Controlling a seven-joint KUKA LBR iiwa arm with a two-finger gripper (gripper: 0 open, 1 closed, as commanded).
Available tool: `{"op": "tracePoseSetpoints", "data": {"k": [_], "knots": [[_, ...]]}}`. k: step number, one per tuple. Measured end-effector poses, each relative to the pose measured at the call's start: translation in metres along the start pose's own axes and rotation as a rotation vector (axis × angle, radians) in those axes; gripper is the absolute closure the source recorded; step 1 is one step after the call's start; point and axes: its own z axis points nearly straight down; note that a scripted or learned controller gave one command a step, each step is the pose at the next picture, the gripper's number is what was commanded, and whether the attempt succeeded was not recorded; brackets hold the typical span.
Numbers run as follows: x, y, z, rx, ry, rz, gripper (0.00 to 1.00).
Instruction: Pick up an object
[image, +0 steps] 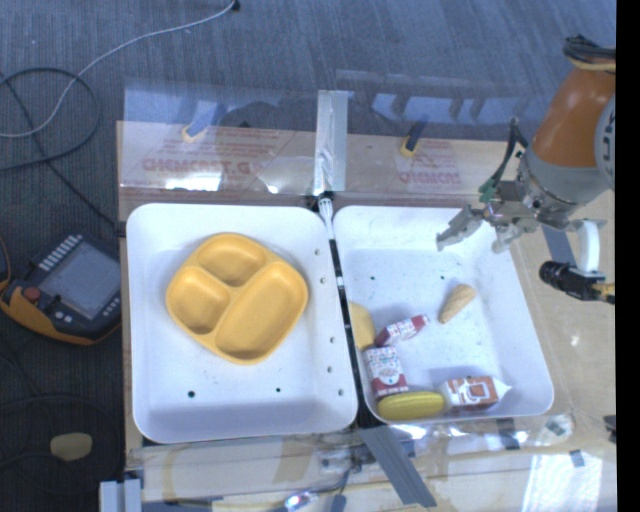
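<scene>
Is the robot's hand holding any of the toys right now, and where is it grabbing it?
No, nothing is held. The end effector hangs open above the right bin, with the toys lying farther down inside it.

Below the grey metal two-finger gripper (478, 226) lie a tan bread-shaped piece (458, 301), red-and-white labelled bottle (384, 371) and yellow banana (409, 405); far left, a yellow three-compartment plastic plate (236, 295).
</scene>
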Motion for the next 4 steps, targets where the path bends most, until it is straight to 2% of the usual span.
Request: {"op": "tracePoseSetpoints", "data": {"k": [1, 2, 3, 4], "knots": [[-0.039, 0.005, 0.122, -0.007, 0.004, 0.017, 0.0], [-0.027, -0.034, 0.13, -0.021, -0.007, 0.008, 0.0], [-0.036, 0.004, 0.13, -0.013, 0.007, -0.104, 0.0], [-0.027, -0.035, 0.13, -0.019, -0.009, -0.075, 0.0]]}}
